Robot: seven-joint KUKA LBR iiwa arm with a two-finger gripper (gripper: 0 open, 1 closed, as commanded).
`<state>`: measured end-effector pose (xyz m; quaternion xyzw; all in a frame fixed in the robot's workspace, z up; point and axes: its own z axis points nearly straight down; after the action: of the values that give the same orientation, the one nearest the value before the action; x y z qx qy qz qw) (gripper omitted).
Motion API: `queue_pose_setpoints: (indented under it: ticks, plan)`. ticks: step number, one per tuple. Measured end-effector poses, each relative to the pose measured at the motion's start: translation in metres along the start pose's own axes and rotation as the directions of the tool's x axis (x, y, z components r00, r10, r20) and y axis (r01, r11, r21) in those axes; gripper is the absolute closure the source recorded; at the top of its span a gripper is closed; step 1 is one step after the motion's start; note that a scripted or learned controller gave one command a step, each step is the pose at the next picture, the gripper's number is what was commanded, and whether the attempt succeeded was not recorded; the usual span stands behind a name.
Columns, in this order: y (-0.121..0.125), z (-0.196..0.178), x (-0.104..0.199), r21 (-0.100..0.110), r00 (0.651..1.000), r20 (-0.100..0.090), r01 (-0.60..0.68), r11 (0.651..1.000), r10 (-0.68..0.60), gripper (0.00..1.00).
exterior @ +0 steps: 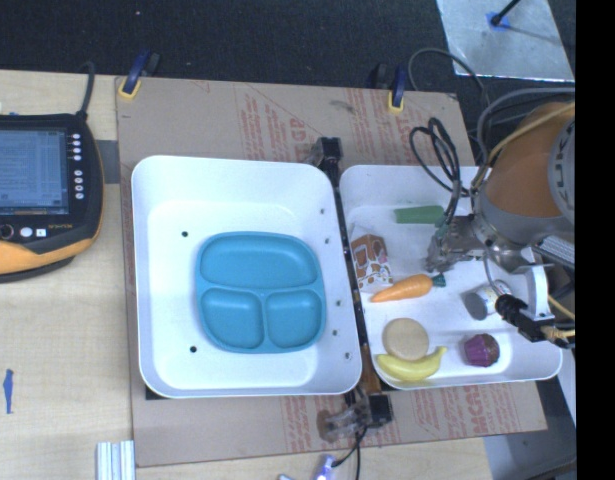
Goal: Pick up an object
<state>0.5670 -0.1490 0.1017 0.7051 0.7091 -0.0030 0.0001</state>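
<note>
At the bottom of the frame, in the lower part of the right bin [547, 373], lie a yellow banana [411, 366] touching a round beige piece [405, 337], with a purple object [480, 349] off to their right. Just above them the orange carrot [403, 288] rests beside a brown-and-white packet [369, 258], and this carrot looks the likeliest target. The gripper [445, 251] sits low just above and right of the carrot's tip; whether it is released or clenched I cannot tell, and nothing is seen held. Higher up lies a green block [419, 214]. The left bin [157, 268] holds a blue divided plate [260, 290]. The risk is crowding: a descent slightly off could push the carrot against the packet, or roll it away.
</note>
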Motion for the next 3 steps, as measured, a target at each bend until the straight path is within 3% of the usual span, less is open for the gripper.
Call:
queue_pose_setpoints:
  ticks: [1, 2, 3]
  plan:
    - [0.000, 0.000, 0.000, 0.000, 1.000, 0.000, 0.000, 1.000, 0.000, 0.00]
    - [0.087, 0.009, 0.004, -0.002, 1.000, -0.005, -0.002, 1.000, 0.002, 0.00]
    - [0.001, 0.010, 0.001, 0.001, 1.000, -0.003, -0.001, 1.000, 0.001, 0.00]
